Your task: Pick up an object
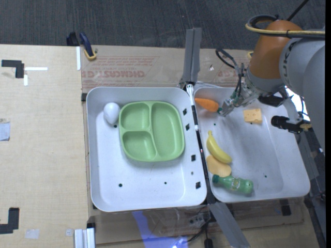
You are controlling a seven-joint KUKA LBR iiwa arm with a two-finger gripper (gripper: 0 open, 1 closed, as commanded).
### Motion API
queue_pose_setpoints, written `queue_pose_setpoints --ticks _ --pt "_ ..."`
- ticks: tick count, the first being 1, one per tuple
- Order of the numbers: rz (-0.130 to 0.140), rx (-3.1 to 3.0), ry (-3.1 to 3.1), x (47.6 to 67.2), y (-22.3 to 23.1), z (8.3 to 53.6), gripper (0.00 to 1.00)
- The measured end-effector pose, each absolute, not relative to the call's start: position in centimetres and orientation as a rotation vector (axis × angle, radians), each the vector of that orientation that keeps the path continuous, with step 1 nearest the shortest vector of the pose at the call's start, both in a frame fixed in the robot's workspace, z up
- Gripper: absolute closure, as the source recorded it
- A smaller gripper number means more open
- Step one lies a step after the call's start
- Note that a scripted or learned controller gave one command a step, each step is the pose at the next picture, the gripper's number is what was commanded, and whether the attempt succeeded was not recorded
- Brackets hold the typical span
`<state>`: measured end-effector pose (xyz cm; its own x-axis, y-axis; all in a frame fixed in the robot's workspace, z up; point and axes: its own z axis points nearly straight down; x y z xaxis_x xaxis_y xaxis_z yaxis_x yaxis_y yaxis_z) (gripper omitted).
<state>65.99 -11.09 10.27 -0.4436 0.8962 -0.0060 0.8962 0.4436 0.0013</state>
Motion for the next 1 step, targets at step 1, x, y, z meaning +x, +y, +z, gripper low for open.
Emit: queue_pose_setpoints --ticks 1 --pt "-0.001 1.925 2.480 65.92 -3.35 19.22 1.00"
